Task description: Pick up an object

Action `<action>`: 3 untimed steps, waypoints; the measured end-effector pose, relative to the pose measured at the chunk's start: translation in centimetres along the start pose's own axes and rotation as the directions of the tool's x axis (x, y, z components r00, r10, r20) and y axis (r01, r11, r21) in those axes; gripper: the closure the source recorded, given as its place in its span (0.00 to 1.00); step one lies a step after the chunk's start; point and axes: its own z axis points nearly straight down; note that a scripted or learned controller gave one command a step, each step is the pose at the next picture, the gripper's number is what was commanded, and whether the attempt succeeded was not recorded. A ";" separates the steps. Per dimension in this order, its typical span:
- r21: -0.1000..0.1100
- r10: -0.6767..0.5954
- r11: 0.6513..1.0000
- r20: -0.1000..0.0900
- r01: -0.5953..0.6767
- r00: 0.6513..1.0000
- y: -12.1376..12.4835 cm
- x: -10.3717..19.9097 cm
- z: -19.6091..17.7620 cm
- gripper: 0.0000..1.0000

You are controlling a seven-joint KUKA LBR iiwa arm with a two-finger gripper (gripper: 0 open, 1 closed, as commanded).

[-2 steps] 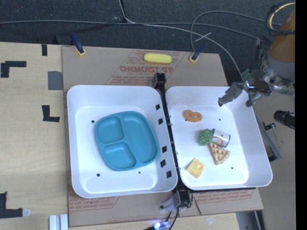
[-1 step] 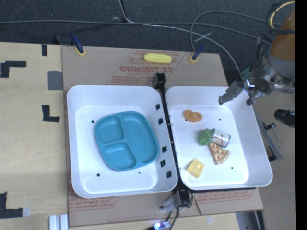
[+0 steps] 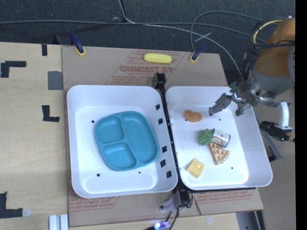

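Gripper [image 3: 229, 107]: above right bin's [image 3: 254, 143] upper edge, fingers apart, nothing between them.
Right bin contents: pretzel [image 3: 193, 115], broccoli [image 3: 206, 136], can [image 3: 221, 139], pizza slice [image 3: 218, 153], cheese [image 3: 195, 167].
Left bin [image 3: 81, 128]: blue divided tray [image 3: 126, 140].

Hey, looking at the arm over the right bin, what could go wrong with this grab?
1. The broccoli, small can and pizza slice lie bunched together, so a descent there may nudge or catch two at once.
2. The gripper hangs open above the right bin with nothing between its fingers; the nearby pretzel is flat and may slip out.
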 end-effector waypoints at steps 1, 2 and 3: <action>0.002 0.000 1.000 -0.001 0.000 1.000 -0.5 1.0 5.6 0.00; 0.001 0.000 1.000 0.000 0.000 1.000 -0.1 0.7 10.3 0.00; -0.003 -0.002 1.000 0.000 0.002 1.000 0.1 0.8 9.0 1.00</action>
